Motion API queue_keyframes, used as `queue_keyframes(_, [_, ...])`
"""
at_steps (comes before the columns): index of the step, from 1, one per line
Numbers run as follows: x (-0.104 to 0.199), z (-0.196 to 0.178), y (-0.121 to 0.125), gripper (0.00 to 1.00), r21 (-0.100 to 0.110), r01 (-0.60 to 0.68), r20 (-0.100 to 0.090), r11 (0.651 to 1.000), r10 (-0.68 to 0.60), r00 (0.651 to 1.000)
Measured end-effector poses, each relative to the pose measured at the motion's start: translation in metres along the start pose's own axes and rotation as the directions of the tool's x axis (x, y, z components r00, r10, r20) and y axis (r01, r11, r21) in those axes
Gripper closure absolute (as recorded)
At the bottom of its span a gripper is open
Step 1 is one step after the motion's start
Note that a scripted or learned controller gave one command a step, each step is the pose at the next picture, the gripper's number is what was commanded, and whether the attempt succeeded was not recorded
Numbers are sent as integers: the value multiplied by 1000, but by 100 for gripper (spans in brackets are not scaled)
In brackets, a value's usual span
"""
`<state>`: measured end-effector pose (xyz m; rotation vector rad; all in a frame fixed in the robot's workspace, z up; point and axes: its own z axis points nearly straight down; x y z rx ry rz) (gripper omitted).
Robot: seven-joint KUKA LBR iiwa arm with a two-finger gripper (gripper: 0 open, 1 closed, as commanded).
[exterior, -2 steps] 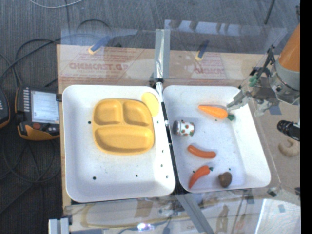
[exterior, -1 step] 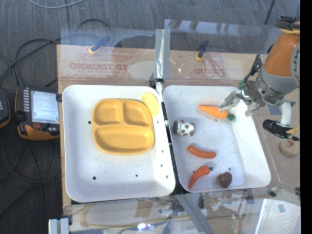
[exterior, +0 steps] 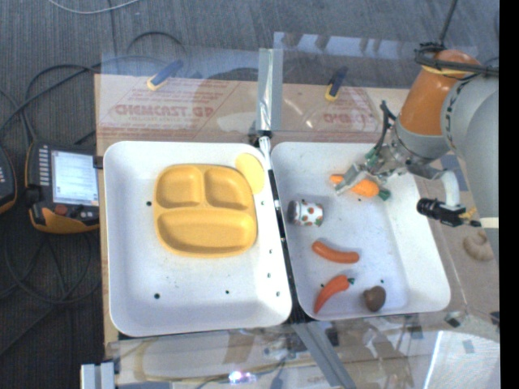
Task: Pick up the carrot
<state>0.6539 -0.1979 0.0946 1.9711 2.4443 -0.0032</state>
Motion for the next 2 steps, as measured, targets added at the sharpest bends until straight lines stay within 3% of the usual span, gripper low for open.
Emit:
queue_keyframes(1, [1, -9, 0, 100, 3, 3, -1, 1000, -3, 1000])
queue_keyframes(2, [28, -70, 21, 100, 0, 103, 1, 995, -103, 995])
